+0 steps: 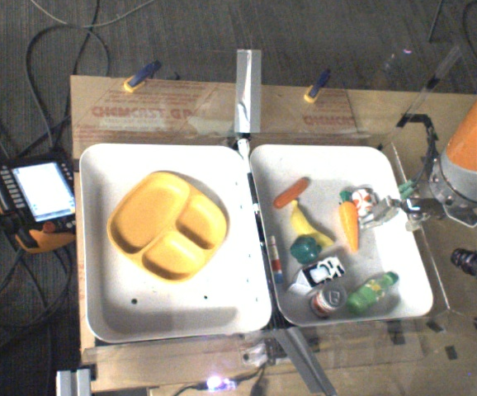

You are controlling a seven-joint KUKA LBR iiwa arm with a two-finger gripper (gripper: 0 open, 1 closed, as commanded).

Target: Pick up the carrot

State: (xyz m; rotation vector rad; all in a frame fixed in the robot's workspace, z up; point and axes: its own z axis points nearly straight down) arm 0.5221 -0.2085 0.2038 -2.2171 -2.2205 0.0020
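The carrot [350, 224], probably light, stiff and smooth, lies near the right bin's [403, 299] right edge; grasp its thick middle; whether the tool [380, 210] is apart cannot be told.

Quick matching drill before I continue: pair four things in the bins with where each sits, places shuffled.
Things:
1. orange tapered carrot
2. yellow plastic compartment plate
3. green plastic bottle
4. red sausage-shaped toy

Places:
A. left bin
B. right bin, near corner
C. right bin, far side near the divider
D. right bin, beside the end effector

Pairs: 1-D, 2-A, 3-B, 4-C
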